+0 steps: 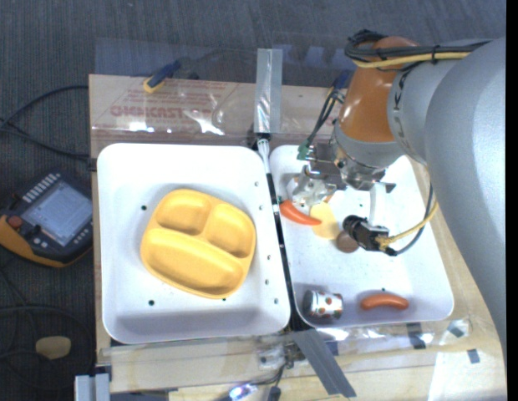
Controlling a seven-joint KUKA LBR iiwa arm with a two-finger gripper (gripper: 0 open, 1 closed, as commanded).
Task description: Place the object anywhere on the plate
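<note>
Faint red print on cardboard, not legible.
Seen at upper left of the frame: red lettering on the cardboard sheet [171, 107] behind the bins, blurred under clear plastic, letters not made out. Glowing screen on the handheld pendant [48, 215] at far left, too small to read.

Bench [468, 307] with two white bins [117, 249]
</note>
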